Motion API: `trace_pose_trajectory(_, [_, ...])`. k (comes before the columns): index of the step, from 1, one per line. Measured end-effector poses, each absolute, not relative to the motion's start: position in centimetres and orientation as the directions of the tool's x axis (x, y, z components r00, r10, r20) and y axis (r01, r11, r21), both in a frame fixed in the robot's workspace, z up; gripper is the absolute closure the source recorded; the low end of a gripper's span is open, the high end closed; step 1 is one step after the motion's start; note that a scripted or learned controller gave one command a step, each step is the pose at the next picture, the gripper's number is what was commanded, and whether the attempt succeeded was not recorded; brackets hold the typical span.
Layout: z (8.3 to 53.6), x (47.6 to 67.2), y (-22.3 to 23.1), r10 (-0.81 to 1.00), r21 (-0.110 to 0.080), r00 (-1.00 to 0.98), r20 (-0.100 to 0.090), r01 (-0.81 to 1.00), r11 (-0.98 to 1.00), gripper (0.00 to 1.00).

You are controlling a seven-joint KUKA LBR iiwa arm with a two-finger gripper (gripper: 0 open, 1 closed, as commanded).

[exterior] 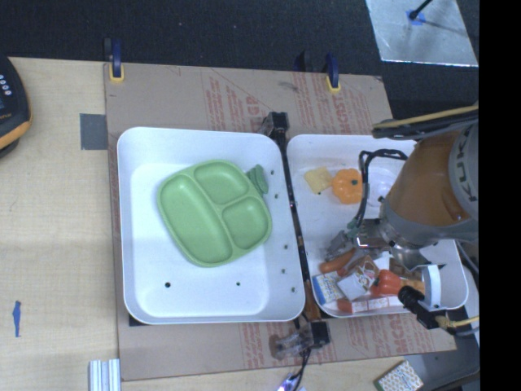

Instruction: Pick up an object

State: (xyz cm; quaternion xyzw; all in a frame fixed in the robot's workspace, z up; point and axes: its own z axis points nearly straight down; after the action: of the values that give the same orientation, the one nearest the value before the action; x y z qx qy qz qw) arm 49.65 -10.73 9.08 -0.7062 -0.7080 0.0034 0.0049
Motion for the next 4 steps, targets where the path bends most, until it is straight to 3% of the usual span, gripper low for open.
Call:
trace_pose_trajectory(1, [9.2,50.9,-9.3,1.000,-0.002,-0.007,0.000,1.000,0.007,0.00])
trace_pose_trajectory(3, [9.2,48.3,-9.4,1.000,-0.002,-0.003,0.001,1.000,0.003,0.00])
trace_pose_trajectory(4, [10.2,48.3,-9.5,1.000,-0.003,-0.004,0.000,1.000,0.004,1.00])
